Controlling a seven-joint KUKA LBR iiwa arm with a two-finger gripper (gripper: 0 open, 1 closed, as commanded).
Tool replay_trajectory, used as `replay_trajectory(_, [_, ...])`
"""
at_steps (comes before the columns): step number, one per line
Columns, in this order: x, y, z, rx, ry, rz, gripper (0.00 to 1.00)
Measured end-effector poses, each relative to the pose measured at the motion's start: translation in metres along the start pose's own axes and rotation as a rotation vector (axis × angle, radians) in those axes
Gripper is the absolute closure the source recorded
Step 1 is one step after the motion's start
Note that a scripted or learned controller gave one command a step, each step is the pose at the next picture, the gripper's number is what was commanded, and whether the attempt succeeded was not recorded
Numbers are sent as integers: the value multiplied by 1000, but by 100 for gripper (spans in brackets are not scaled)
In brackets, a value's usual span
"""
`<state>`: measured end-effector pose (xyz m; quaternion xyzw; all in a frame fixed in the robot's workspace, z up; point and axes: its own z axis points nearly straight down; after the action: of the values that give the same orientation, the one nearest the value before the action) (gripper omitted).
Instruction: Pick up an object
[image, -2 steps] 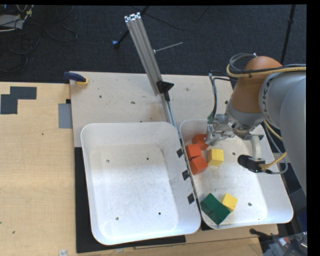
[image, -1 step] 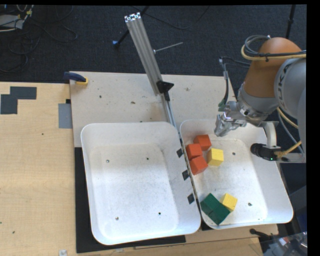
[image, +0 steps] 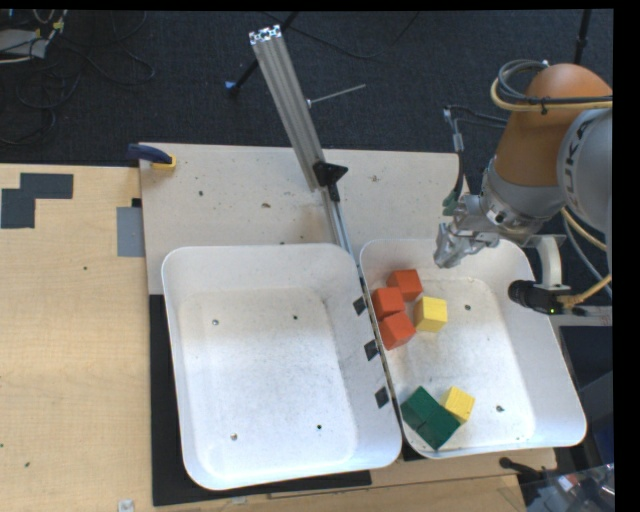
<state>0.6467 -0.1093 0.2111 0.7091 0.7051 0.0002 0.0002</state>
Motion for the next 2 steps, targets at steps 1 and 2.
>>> replay_trajectory(1, [47,-25,8,6,2,-9,100])
replay_trajectory(2, [85,-44,7,6,2,-9,100])
